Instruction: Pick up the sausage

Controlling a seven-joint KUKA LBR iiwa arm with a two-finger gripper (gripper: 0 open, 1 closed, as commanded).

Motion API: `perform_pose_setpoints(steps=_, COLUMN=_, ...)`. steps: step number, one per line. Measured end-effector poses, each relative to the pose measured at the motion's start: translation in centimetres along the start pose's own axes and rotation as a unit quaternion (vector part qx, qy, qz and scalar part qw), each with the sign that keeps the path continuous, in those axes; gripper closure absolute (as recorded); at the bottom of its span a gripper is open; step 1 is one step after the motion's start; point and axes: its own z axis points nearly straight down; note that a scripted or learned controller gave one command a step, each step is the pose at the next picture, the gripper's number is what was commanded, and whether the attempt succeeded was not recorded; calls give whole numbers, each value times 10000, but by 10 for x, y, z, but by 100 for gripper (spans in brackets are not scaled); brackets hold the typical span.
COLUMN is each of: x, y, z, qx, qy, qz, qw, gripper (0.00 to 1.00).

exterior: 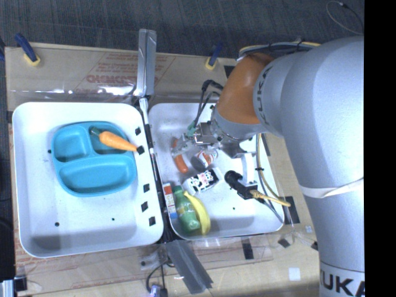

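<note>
two white bins sit side by side on the bench, and the grey arm (309, 104) reaches in from the right over the right bin (260, 218). its gripper (199, 140) is down near the bin's upper middle, but whether it's apart or together, i can't tell from this angle. the sausage (180, 163), small and orange-red, lies on the bin floor just below the gripper, nothing visibly clamped on it. near it sit a black-and-white patterned toy (203, 180), a green bottle (184, 210) and a banana (199, 210). over in the left bin (37, 228), a blue divided plate (93, 159) carries a carrot (116, 141).
</note>
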Motion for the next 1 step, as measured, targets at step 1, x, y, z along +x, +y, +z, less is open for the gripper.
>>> perform_pose_setpoints(steps=1, x=9, y=15, z=22, qx=93, qy=-2, qz=240, qw=9997, gripper=0)
